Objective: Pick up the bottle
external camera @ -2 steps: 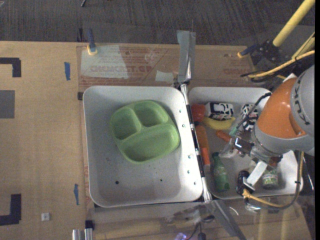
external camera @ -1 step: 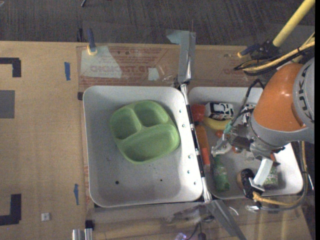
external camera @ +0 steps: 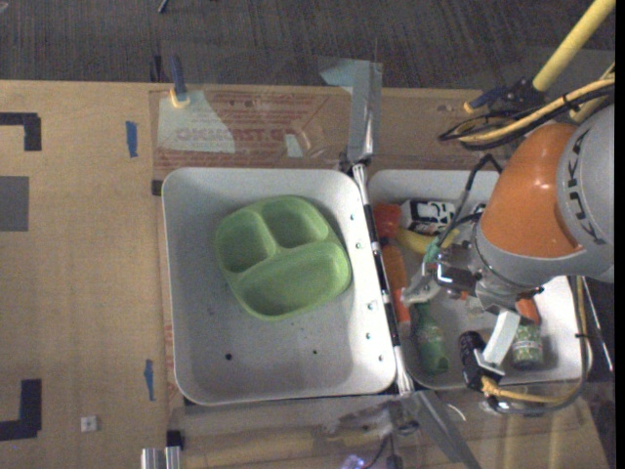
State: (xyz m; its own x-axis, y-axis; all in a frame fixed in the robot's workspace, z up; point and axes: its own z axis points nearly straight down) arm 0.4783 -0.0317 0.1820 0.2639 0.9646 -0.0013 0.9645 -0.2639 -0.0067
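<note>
A green bottle (external camera: 431,345) lies in the right bin (external camera: 566,311), close to its left wall and front edge, with its neck pointing to the back. My gripper (external camera: 430,283) hangs over the same bin just behind the bottle's neck, under the grey and orange wrist. I see nothing held in it. The arm hides the middle of this bin.
Also in the right bin are an orange stick-like thing (external camera: 394,272) along the left wall, a red-orange item (external camera: 388,218), a yellow banana (external camera: 418,240), a black-and-white pack (external camera: 430,211) and a small green jar (external camera: 527,346). A green divided plate (external camera: 283,254) sits in the left bin (external camera: 195,340).
</note>
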